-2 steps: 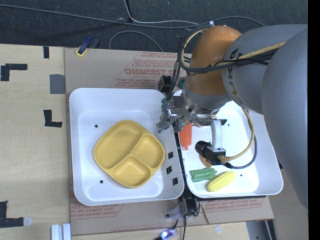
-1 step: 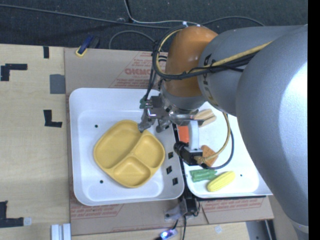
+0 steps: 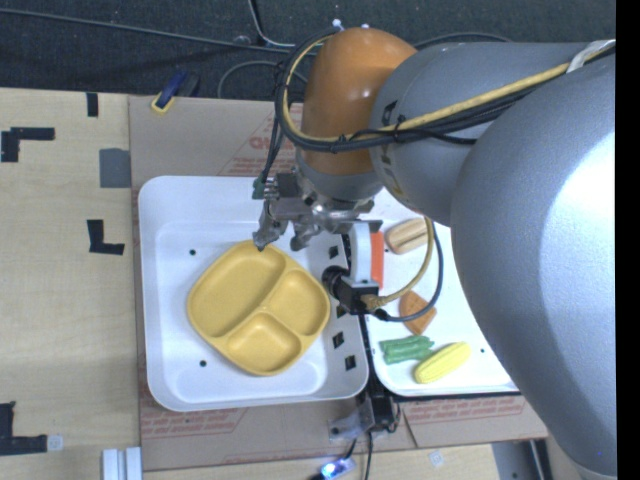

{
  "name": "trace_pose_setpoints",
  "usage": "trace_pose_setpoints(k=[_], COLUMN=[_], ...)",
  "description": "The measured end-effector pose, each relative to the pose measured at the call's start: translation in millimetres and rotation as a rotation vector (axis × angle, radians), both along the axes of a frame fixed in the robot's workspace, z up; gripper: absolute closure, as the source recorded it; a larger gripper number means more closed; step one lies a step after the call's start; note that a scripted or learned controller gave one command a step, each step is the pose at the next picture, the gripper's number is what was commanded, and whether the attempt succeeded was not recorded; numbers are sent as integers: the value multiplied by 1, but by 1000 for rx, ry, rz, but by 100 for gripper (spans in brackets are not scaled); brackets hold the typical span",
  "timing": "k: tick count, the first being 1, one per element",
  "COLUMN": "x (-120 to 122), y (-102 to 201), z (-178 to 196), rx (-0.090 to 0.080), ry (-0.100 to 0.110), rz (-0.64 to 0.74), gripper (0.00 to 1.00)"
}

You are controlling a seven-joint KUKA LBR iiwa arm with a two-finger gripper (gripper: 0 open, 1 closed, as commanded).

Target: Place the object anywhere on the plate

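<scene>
Gripper [image 3: 282, 230] sits over the far rim of the yellow divided plate [image 3: 258, 308] in the left bin [image 3: 160, 268]. Jaw state cannot be told; wrist hardware blocks the tips, and nothing is visibly held.

Candidate objects lie in the right bin [image 3: 460, 313]: bread roll [image 3: 405, 235], carrot [image 3: 418, 311], green pod [image 3: 405, 348], corn cob [image 3: 441, 362].

Risks:
- releasing over the plate with nothing carried
- tips nudging the rim, so the plate slides
</scene>
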State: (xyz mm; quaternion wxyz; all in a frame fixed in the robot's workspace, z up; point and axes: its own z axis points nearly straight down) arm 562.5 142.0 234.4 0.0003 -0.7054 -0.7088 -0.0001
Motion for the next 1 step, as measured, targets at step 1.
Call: trace_pose_setpoints(k=[1], x=[-1], y=[-2], z=[-1], rx=[-1], ry=[2], rz=[-2], gripper=[0])
